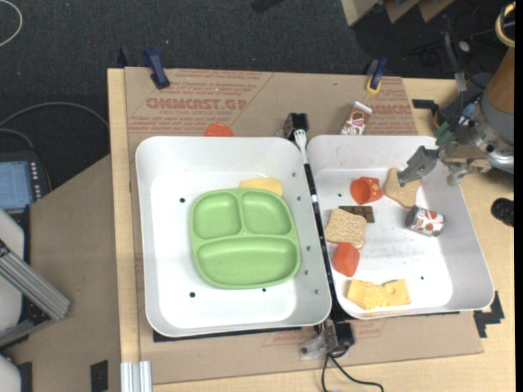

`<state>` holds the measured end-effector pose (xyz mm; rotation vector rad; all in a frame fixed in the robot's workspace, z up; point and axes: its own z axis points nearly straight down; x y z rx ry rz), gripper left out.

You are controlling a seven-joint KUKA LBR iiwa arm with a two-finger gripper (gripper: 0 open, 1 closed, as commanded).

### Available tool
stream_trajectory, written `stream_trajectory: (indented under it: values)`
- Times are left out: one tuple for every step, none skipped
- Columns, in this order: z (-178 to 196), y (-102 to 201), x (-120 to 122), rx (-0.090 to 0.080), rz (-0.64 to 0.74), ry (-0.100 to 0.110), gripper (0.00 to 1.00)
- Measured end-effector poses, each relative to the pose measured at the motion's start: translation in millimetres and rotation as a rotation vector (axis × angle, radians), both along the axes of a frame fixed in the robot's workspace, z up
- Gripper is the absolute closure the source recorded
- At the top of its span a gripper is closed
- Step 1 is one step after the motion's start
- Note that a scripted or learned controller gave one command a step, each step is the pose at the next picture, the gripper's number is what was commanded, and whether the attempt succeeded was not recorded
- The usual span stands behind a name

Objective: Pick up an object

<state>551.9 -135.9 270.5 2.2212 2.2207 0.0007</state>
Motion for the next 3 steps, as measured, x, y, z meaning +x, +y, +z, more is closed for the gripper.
stream_trajectory:
  values:
    - [-161, 9, 39, 0.003, 0.003, 0.012, 0.00]
    - [-188, 41, 67, 0.001, 0.005, 0.000, 0.00]
    - [-175, 38, 67, -0.001, 0.000, -0.004, 1.00]
